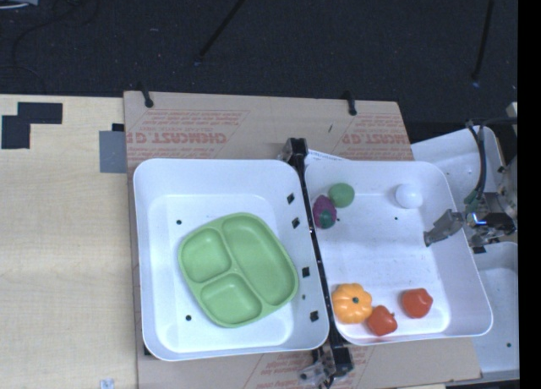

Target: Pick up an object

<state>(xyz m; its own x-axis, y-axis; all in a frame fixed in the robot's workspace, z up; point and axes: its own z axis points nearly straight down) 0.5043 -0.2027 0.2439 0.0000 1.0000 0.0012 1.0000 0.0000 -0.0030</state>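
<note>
The hand (456,225) sits at the right bin's (456,315) right rim, holding nothing; whether it stands apart or together I cannot tell. Candidates lie well apart: a white ball (408,196), green ball (341,194) and purple toy (324,210) far, an orange pepper (352,302) and two red toys (399,311) near. Round pieces may roll away, and the touching pepper and red toy invite a double grab.

Left bin (152,210): green tray (237,269) fills the middle; bare strips along the far edge and left wall.
Right bin (456,328), middle: open floor from centre to the right wall.
Right bin, far edge: green ball (341,194) and purple fruit (324,210) near the divider, white ball (408,196) toward the right corner, a gap between.
Right bin, near edge: orange pepper (352,303), red pieces (382,320) (416,303) close together.
Right wall: gripper (445,227) reaches over it.
</note>
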